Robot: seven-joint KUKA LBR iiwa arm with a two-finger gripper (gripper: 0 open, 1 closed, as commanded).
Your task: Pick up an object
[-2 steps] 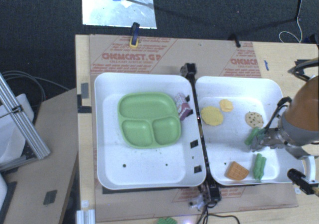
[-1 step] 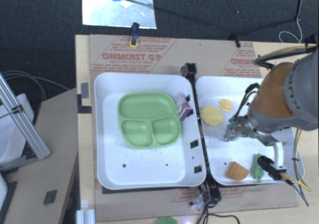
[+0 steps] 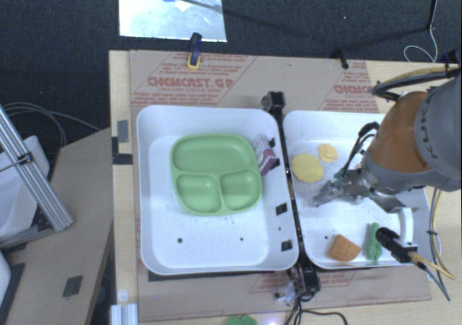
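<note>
The bench (image 3: 238, 71) carried two shallow white bins side by side, the left bin (image 3: 155, 244) and the right bin (image 3: 317, 125). One grey arm (image 3: 440, 132) with an orange band reached in over the right bin, and its gripper (image 3: 328, 193) hung low above the bin floor, near the middle and just below the large yellow disc (image 3: 307, 167). The step in hand looked like the approach: the gripper was down among the items but nothing could be seen between its tips, and whether the pincer was open or closed could not be told from this slant. One green divided tray (image 3: 215, 172) lay in the left bin, with three compartments, and one small purplish item (image 3: 266, 157) sat at its right edge, too small to name. In the right bin there were four loose things that could serve as the object to pick: one large yellow disc just above and left of the gripper, one smaller yellow piece (image 3: 328, 152) beside it toward the back, one orange wedge (image 3: 344, 248) near the front rim, and one green stick-like item (image 3: 372, 241) just to the right of that wedge. The yellow disc seemed the nearest candidate. As a judgement, the next move called for settling over one item, centring it between the tips, lowering onto it and closing, then lifting straight up so it would not slide against the bin wall.
</note>
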